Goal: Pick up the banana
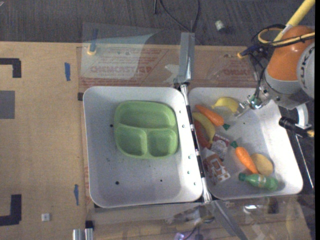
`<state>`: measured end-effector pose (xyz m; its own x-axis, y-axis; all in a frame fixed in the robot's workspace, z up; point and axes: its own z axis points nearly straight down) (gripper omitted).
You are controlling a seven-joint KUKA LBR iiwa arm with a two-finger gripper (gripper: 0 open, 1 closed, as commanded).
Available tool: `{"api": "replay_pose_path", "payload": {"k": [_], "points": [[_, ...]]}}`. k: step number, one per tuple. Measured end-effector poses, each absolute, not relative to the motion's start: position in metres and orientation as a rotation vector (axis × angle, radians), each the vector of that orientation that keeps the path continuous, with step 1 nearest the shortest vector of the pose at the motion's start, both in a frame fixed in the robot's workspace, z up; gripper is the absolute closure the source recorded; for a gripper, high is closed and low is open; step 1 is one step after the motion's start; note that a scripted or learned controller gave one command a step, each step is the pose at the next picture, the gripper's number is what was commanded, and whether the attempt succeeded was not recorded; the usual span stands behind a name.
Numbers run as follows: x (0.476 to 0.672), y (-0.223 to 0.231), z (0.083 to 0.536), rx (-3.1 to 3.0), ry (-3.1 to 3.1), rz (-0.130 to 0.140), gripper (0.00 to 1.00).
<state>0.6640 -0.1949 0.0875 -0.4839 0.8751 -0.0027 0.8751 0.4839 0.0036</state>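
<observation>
Two white bins on tabletop. Left bin has green divided plate. Right bin holds banana by the divider, under a carrot, lemon near. End effector above right bin's upper area, beside lemon, nothing visibly held; opening can't tell.
</observation>
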Motion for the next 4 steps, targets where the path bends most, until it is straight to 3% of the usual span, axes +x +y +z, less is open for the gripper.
{"api": "replay_pose_path", "payload": {"k": [1,2,3,4], "points": [[0.664,-0.148,0.217,1.821,2.554,0.002,1.0],[0.664,-0.148,0.217,1.821,2.554,0.003,0.0],[0.633,-0.134,0.111,1.763,2.598,0.002,0.0],[0.637,-0.122,0.088,1.996,2.421,0.003,0.0]]}}
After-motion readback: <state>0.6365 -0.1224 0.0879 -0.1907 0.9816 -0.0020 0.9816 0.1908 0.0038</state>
